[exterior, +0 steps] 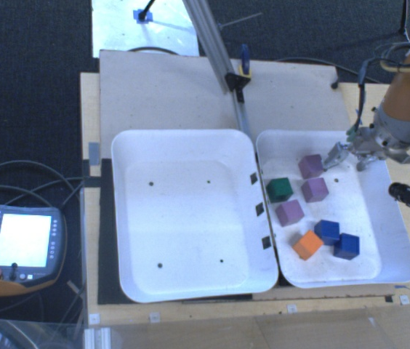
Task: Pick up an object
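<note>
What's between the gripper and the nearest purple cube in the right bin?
Nothing visible. The gripper sits just right of the top purple cube, with bare floor of the right bin between them. The other cubes lie lower in the bin, away from that gap: the green cube is to the lower left.

bins (190,140): smooth white plastic, slight sheen | cubes (315,189) beside gripper (339,155): matt | gripper: bare metal

Dark carpet floor (30,64) all around; pale wooden desk (285,93) at centre; teach pendant (19,249) with cables lower left; bright reflective panel (129,13) far behind.
</note>
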You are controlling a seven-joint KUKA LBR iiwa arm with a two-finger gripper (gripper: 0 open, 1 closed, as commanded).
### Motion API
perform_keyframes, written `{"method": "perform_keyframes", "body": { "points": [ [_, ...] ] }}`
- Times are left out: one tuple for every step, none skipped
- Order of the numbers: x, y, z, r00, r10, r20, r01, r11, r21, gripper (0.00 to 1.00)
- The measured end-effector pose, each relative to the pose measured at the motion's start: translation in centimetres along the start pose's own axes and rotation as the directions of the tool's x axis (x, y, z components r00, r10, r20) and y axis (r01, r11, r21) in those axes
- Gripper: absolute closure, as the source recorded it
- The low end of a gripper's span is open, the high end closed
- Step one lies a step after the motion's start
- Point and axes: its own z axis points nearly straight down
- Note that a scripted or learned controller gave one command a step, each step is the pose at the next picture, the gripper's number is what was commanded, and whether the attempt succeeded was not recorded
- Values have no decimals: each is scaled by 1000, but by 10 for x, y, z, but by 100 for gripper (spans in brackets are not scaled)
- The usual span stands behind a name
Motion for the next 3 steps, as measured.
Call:
{"method": "perform_keyframes", "body": {
  "points": [
    [-1, 2, -15, 1000, -3, 3, 3, 1000, -9, 100],
    [9, 5, -68, 1000, -3, 2, 3, 1000, -9, 100],
    [9, 6, -81, 1000, -2, 2, 2, 1000, -7, 100]
  ]
}}
